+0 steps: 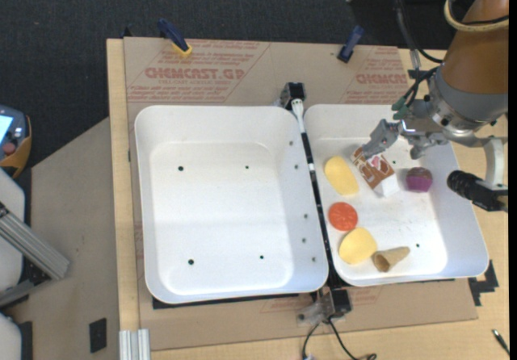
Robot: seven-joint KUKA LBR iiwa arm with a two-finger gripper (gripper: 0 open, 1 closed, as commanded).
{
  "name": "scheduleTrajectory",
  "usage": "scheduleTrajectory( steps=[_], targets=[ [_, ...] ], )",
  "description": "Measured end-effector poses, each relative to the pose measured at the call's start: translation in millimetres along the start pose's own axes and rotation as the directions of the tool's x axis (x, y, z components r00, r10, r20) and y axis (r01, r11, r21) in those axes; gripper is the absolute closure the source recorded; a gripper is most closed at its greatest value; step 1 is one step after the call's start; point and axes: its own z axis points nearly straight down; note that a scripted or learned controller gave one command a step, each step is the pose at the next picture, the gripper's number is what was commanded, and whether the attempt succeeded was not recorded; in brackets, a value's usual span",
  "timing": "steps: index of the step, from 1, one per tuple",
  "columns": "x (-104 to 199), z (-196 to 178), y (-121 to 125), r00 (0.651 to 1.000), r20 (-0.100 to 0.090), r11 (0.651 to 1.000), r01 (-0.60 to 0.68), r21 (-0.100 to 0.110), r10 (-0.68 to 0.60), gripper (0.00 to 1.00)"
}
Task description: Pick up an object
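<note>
A: Is something picked up already?

B: Not yet, I think. The gripper (373, 146) is low in the right bin (460, 249), just at the carton (378, 172); if its fingers are apart or together I cannot tell.

A: And the other objects?

B: All lie in that bin: lemon (341, 175), tomato (343, 215), potato (357, 245), cone (391, 257), plum (418, 180). Grasp and lift remain.

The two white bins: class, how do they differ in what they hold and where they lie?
The left bin shows bare floor; the right bin holds several small objects. The arm's gripper hangs over the right bin, not over the left bin. The left bin looks wider than the right bin. Both are shallow and white.
</note>
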Motion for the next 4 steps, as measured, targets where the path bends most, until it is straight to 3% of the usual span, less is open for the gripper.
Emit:
scheduleTrajectory(
  steps=[1,2,3,4],
  targets=[
    [-15.1,132.6,43.9,1.0,0.004,1.0,0.001,-0.017,-0.001,0.0],
    [-9.0,143.8,80.9,1.0,0.007,1.0,0.001,-0.028,-0.001,0.0],
    [-7.2,147.7,85.8,1.0,0.013,1.0,-0.001,-0.024,0.001,0.0],
    [-9.0,150.1,112.3,1.0,0.015,1.0,0.0,-0.025,0.0,0.0]
  ],
)
